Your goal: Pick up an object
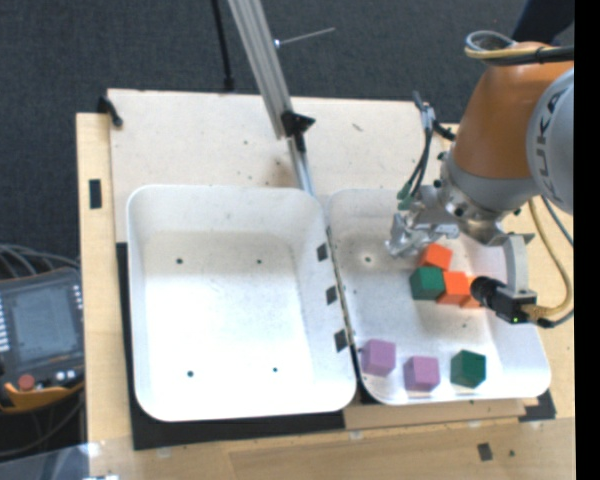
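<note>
I see the metal two-finger gripper [412, 236] low over the right white plastic bin [365, 230], beside an orange cube [437, 256]; possibly touching, whether it's gripping I can't tell.

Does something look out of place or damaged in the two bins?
Nothing stands out. The right bin holds two purple blocks, a green block, and a green and two orange ones clustered below the claw. All lie inside, unbroken.
</note>
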You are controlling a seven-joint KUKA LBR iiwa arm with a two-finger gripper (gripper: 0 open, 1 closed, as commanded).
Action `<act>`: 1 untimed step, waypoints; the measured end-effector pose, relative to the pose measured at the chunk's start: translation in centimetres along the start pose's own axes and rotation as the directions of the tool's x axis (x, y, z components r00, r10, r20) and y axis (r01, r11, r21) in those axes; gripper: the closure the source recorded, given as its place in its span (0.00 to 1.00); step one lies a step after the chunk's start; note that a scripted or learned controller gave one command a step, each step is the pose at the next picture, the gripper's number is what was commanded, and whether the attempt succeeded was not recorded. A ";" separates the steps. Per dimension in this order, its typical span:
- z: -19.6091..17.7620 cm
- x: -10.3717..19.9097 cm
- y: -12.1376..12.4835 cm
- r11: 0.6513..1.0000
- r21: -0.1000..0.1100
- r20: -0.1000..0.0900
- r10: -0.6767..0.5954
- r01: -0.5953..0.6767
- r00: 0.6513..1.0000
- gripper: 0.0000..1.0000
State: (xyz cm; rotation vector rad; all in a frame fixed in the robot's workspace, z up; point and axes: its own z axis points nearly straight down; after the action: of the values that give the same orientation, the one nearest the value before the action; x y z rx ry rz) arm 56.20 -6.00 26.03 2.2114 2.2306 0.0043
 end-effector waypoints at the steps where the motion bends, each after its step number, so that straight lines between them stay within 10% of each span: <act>1: -0.1 5.6 2.0 1.000 0.000 0.000 0.001 -0.001 1.000 1.00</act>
State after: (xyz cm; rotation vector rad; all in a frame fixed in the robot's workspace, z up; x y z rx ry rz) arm 58.20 -0.39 26.13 2.2125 2.2295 0.0037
